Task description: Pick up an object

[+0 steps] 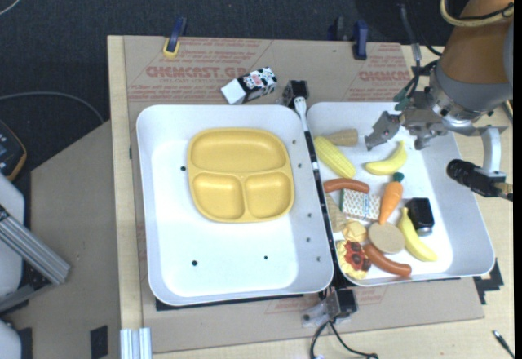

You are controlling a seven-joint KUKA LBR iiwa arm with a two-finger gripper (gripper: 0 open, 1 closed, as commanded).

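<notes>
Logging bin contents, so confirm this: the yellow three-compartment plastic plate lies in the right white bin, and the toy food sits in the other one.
Wrong bin. The camera view shows the yellow three-compartment plastic plate in the left white bin; the toy food, such as the orange plastic carrot, sits in the other one, the right white bin.
</notes>
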